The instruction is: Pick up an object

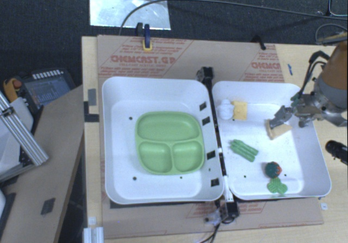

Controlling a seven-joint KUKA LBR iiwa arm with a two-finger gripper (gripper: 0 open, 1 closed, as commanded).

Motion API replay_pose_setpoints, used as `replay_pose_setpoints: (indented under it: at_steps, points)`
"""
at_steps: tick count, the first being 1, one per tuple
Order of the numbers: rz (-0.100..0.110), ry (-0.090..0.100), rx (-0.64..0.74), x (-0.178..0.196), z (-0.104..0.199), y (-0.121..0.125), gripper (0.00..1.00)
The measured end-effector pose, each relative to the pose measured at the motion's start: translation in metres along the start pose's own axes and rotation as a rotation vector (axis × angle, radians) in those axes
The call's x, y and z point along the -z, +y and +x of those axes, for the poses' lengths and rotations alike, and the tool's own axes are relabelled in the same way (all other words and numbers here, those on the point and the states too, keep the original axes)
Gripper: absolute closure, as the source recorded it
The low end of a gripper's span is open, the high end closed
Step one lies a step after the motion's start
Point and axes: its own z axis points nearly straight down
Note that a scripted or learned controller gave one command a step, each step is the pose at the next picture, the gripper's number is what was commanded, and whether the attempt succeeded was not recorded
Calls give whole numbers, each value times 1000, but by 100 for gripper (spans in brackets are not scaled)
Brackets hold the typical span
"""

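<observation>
Where dark carpet borders the desk [179, 51]: two white bins, left bin [157, 89] bearing a green sectioned tray [167, 141]. In right bin [310, 144], claw [275, 124] reaching from right edge, pinching a tan block [278, 131]; green pod [243, 150] nearer the tray, red-green ball [272, 169] below block.

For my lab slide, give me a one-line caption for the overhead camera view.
KUKA arm's gripper over a tan block in the right bin; green divided tray sits in the left bin.
</observation>
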Motion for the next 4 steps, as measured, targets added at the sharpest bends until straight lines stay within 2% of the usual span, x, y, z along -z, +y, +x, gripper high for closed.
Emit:
replay_pose_setpoints:
  at_steps: [1, 4]
  points:
    - [-12, -2, 3, 6, 0, 3, 0]
    - [-8, -1, 1, -127, 9, 5, 0]
